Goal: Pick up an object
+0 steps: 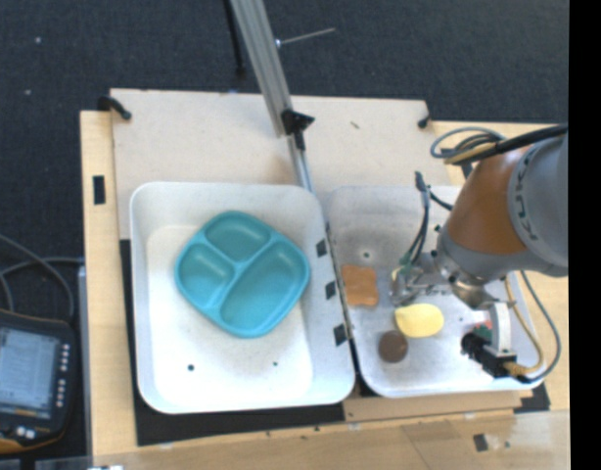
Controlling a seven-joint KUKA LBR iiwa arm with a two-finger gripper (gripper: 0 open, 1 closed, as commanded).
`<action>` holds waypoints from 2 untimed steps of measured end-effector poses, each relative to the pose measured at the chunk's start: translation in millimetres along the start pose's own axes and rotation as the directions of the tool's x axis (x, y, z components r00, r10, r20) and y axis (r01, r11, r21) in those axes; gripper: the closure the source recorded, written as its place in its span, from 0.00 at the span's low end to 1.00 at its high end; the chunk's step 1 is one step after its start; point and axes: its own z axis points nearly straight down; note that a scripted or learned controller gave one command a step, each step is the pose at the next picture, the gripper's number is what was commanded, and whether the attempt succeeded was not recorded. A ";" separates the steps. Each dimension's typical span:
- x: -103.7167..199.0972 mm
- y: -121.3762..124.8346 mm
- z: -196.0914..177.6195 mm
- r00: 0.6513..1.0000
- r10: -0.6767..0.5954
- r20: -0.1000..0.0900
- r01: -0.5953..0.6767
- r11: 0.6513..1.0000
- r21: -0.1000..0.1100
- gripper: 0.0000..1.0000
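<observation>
In the right bin lie three small objects: a tan, bread-like square, a yellow lemon-like lump and a dark brown ball. My gripper hangs low over the bin, just above the yellow lump and right of the tan square. The grey and orange arm comes in from the right and hides the bin's right part.
The left bin holds a turquoise divided plate. A slanted metal rail runs from the top down to the gap between the bins. Cables trail by the right bin's right edge. A pendant sits far left.
</observation>
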 end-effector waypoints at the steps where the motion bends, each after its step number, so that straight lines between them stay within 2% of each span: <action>1: 1.6 1.1 -43.6 1.000 -0.008 0.000 0.008 1.000 0.000 1.00; 2: 3.5 -3.0 -90.3 1.000 -0.009 0.001 0.009 1.000 -0.001 1.00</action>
